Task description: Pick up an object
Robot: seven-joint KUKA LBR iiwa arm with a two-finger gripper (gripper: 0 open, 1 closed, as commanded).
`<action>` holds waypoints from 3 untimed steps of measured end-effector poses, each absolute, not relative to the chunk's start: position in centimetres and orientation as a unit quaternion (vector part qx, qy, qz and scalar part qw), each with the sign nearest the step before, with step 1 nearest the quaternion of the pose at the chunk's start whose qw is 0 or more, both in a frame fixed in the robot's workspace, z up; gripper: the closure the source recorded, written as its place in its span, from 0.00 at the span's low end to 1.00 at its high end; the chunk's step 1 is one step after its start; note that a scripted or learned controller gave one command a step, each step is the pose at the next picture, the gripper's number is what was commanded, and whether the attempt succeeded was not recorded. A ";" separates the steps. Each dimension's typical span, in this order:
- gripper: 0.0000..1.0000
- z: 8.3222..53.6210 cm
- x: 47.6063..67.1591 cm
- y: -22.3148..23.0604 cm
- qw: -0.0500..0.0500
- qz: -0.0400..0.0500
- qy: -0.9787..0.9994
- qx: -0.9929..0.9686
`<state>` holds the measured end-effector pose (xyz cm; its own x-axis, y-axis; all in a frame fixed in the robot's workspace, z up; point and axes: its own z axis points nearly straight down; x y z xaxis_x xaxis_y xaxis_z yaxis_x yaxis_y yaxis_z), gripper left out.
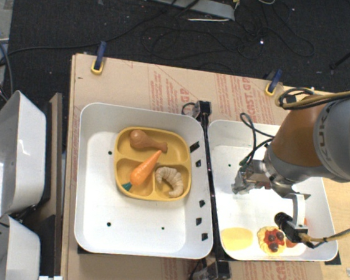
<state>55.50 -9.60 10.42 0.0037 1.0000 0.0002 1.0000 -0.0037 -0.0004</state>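
A brown board (168,85) lies on dark carpet (45,8) strewn with black cables (175,26).

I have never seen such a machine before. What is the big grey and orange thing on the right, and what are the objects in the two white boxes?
This is one photo from a fixed camera above a workbench, looking down. The grey and orange shape is a robot arm reaching in from the right. Its hand hangs over the right shallow white bin; I cannot tell whether it holds anything. That bin contains a flat pale yellow disc and a small round pizza-like toy. The left white bin holds a yellow divided plastic plate with a brown toy drumstick, an orange toy carrot and a pale toy shrimp.
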 end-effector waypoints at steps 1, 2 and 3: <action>1.00 15.2 55.3 -10.5 -0.002 -0.001 -0.706 -0.708; 1.00 21.4 55.0 -10.4 -0.002 -0.001 -0.708 -0.706; 1.00 25.3 55.1 -10.4 -0.002 -0.001 -0.708 -0.706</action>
